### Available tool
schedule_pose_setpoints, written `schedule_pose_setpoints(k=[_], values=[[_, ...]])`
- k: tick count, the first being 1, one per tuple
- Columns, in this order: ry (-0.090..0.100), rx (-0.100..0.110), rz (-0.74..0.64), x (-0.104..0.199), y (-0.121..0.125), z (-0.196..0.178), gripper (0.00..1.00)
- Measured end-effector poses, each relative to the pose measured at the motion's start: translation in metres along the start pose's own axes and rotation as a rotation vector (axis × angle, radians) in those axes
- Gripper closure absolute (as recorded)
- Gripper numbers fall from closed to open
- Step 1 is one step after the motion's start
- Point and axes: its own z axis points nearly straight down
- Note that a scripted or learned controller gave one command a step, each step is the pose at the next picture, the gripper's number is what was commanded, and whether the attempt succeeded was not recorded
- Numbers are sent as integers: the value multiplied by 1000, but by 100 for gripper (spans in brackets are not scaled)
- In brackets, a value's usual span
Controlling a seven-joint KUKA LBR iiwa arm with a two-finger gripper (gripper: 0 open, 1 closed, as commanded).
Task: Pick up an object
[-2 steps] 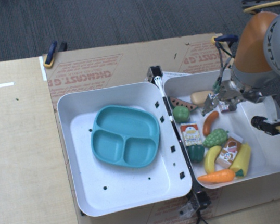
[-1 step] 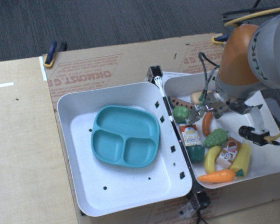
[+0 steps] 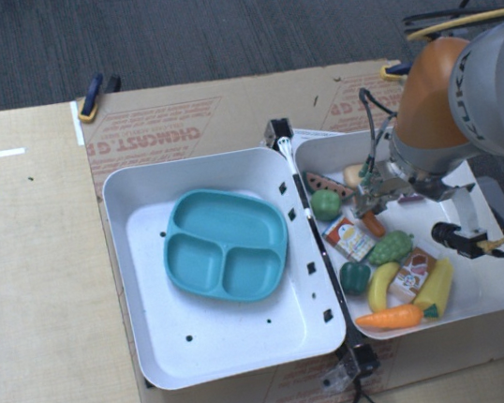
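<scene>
Two bins (image 3: 153, 354) on table; end effector (image 3: 371, 194) low over toys (image 3: 391, 273) heaped in right bin, set for a pick; grip state unclear.

red print on cardboard sheet (image 3: 165, 129) beyond the left bin, upside down, not reliably legible, small food packets (image 3: 350, 238) in right bin, labels too small to read

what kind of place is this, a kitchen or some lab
Most likely a robotics lab bench, not a kitchen: a robot arm reaches over two white bins, the food looks like plastic toys, and cardboard and tape marks cover the benchtop.
</scene>
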Motion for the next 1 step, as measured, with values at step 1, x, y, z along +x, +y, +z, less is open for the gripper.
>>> schedule_pose_setpoints(k=[1], values=[[0, 10, 181, 65, -45, -102, 100]])
